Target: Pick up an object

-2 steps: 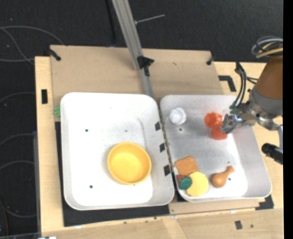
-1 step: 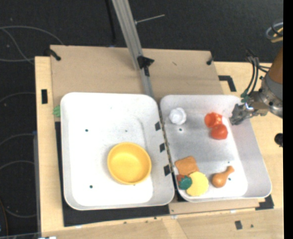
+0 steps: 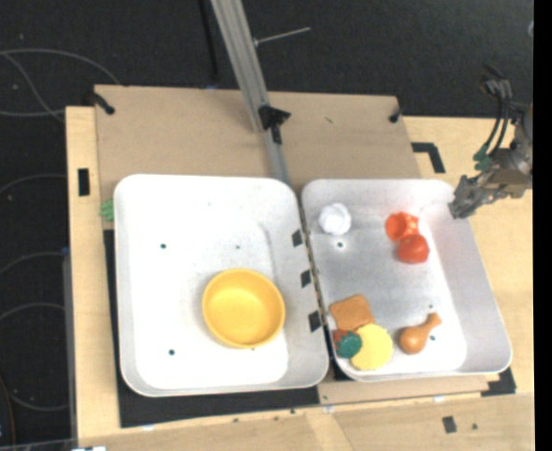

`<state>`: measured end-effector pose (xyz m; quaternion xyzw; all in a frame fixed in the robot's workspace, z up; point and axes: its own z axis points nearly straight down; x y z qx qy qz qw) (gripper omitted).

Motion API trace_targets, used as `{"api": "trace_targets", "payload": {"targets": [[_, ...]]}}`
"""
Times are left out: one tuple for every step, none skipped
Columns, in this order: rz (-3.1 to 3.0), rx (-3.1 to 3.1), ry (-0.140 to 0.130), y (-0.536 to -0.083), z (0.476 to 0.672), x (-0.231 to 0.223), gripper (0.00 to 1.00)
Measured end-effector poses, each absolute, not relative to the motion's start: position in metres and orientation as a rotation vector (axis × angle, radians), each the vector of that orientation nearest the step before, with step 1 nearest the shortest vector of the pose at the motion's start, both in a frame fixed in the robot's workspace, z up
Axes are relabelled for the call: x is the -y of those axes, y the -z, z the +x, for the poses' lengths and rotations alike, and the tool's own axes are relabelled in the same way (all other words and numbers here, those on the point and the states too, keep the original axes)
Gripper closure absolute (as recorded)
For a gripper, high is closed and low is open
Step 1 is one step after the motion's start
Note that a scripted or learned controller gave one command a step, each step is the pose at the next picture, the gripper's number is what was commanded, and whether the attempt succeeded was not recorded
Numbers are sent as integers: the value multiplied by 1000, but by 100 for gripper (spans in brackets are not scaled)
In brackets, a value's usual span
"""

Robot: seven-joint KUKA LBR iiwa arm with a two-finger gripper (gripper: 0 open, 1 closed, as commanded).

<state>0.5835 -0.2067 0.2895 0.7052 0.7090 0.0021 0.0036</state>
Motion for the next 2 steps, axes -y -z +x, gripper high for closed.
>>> {"api": "trace_targets", "payload": {"targets": [[2214, -2226, 1, -276, 579, 153, 100], [2212, -2229, -3, -282, 579, 101, 100]]}}
